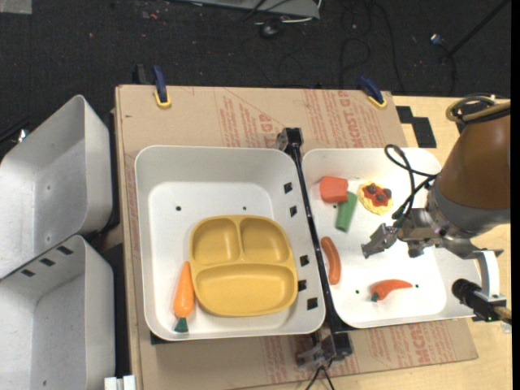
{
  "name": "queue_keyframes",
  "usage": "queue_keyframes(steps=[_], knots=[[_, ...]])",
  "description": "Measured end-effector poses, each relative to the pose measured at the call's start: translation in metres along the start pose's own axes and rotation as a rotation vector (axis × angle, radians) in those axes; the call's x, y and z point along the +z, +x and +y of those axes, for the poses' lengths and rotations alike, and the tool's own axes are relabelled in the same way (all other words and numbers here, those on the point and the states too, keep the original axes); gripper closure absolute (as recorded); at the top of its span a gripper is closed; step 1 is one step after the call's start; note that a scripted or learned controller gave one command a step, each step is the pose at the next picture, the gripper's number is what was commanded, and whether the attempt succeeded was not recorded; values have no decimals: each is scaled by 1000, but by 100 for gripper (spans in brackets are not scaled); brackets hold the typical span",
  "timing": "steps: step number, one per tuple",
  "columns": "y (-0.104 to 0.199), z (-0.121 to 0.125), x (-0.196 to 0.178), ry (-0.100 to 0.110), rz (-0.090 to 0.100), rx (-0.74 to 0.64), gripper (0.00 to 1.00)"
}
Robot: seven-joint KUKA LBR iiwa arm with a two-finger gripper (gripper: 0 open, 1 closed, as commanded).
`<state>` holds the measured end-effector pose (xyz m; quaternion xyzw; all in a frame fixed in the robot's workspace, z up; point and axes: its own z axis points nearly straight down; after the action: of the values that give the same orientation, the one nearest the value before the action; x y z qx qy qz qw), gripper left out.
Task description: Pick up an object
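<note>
My gripper [396, 246] hangs over the middle of the right bin [431, 303], open, with nothing between its fingers. Below it, near the bin's front, lies a red chili pepper [390, 287]. To its left a brown-red sausage [331, 260] lies along the bin's left wall. Further back are a red block [333, 188], a green block [347, 212] and a yellow pizza slice [375, 197]. The orange-banded arm [479, 169] covers the bin's right side.
The left bin [154, 218] holds a yellow divided tray [242, 265] and an orange carrot [184, 291] beside it at the front left. A black divider [307, 218] runs between the bins. Two more white bins [49, 218] stand off the bench at the left.
</note>
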<state>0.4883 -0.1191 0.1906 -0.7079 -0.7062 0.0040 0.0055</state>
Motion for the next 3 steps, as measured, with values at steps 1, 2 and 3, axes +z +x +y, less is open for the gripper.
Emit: queue_keyframes(steps=[1, 2, 3], knots=[[0, 3, -6, -12, -2, -3, 0], [10, 2, 53, -7, 0, -2, 0], [10, 2, 101, -10, -3, 0, 0]])
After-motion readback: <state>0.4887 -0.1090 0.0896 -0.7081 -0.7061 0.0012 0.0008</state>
